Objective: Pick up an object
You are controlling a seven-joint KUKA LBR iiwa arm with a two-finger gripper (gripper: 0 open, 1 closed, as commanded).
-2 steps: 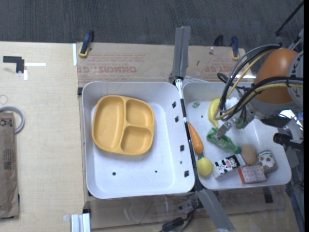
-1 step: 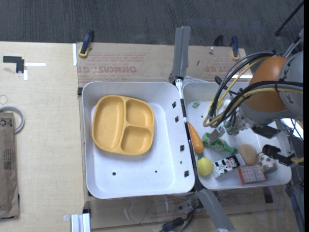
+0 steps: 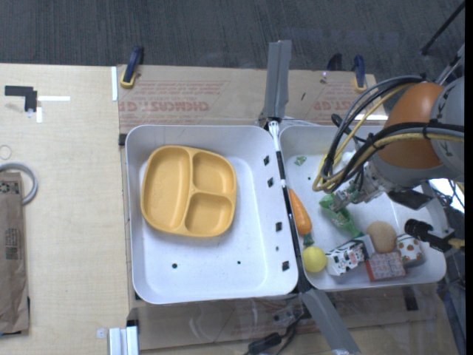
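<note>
Gripper (image 3: pixel 353 192) fingertips hidden behind cables (image 3: pixel 347 143); brown paper bag (image 3: pixel 12 250) cut off.

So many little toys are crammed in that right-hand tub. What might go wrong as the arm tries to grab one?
The gripper sits above a green item near the carrot, so it may nudge a neighbour instead. The lemon, cow toy and block lie packed together, so a grab there might catch two or slip.

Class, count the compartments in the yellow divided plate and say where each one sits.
3. The yellow divided plate, in the left bin, has one long compartment along its left side, one at upper right, and one at lower right.
</note>
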